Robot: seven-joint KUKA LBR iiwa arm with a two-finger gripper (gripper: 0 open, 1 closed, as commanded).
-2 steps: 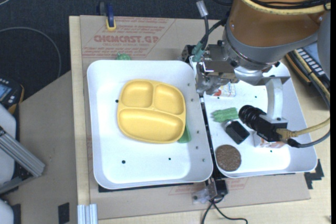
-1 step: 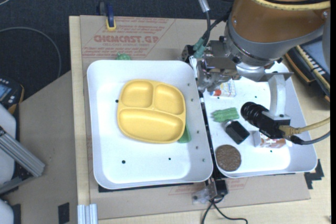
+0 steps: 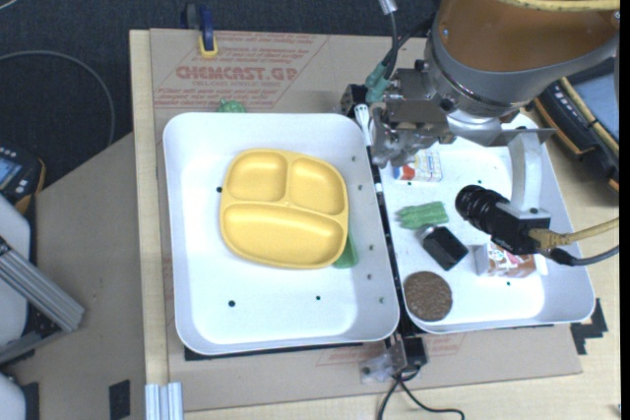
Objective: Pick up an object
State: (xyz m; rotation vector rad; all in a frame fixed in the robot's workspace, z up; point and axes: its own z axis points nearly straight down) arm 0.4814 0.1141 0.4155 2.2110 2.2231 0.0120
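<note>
Over the right bin's [image 3: 566, 295] upper left corner, the gripper [image 3: 402, 135], its opening impossible to judge and nothing visibly held, hangs just above a small red-and-white packet [image 3: 423, 169], with a green piece [image 3: 422, 213], black block [image 3: 444, 246] and brown disc [image 3: 427, 295] beyond, favouring a straight, centred descent clear of the wall.

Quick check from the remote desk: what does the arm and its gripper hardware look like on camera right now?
The arm is a bulky rounded shell, glossy orange on top with a grey ring below. The gripper is a compact grey-metal assembly. Dark cables run across it, and a yellowish cable loops over the orange shell.
</note>
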